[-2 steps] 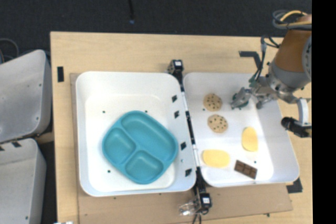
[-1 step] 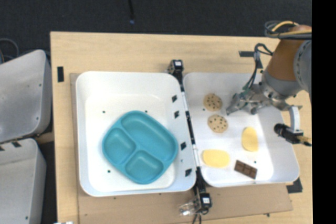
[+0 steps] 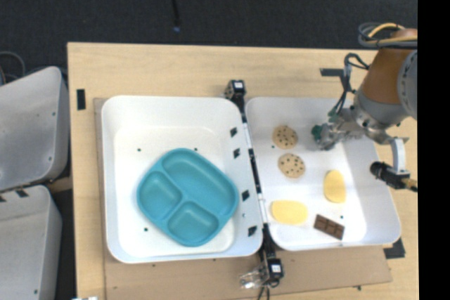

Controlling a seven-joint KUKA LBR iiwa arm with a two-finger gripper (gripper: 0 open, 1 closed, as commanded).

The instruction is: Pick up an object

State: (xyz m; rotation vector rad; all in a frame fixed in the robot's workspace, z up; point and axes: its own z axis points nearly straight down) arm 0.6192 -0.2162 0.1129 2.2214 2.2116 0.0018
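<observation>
Overhead, the gripper point(image 3: 325, 135) is seen low at the right bin's point(image 3: 373, 221) 12 o'clock edge; its state cannot be told. Two cookies point(image 3: 285, 136) lie toward its 9 o'clock, yellow pieces point(image 3: 335, 187) and a chocolate bar point(image 3: 328, 226) toward 6.

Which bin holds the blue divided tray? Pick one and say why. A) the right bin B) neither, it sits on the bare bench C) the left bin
C: the blue divided tray lies inside the left bin, while the right bin holds the two cookies, the yellow pieces and the brown piece.
</observation>
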